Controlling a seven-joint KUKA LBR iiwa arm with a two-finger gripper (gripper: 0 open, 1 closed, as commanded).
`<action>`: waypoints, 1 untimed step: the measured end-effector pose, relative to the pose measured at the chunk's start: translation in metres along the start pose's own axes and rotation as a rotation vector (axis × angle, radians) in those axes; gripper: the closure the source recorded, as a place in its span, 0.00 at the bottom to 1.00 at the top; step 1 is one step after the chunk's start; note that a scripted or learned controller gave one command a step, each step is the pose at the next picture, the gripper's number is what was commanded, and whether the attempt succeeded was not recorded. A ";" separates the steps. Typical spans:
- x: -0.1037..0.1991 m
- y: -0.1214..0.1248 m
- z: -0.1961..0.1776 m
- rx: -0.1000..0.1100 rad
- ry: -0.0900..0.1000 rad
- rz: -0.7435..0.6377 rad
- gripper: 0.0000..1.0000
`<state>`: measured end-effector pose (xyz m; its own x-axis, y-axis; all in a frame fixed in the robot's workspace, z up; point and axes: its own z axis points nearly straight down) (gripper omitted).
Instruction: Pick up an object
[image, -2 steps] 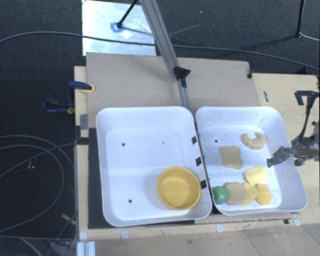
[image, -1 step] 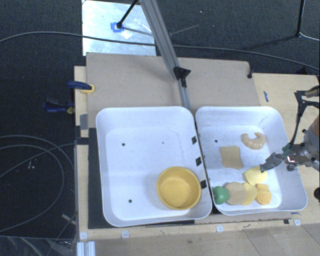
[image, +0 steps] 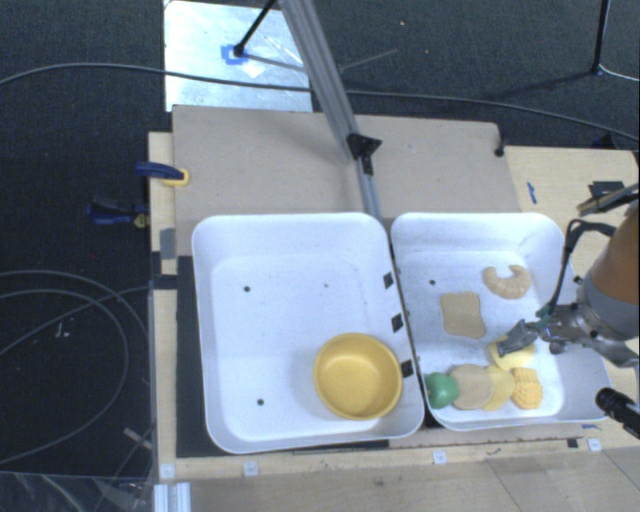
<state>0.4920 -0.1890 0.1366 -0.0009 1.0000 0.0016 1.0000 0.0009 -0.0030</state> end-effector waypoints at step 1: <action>-0.001 0.002 -0.014 -0.007 -0.003 0.000 1.00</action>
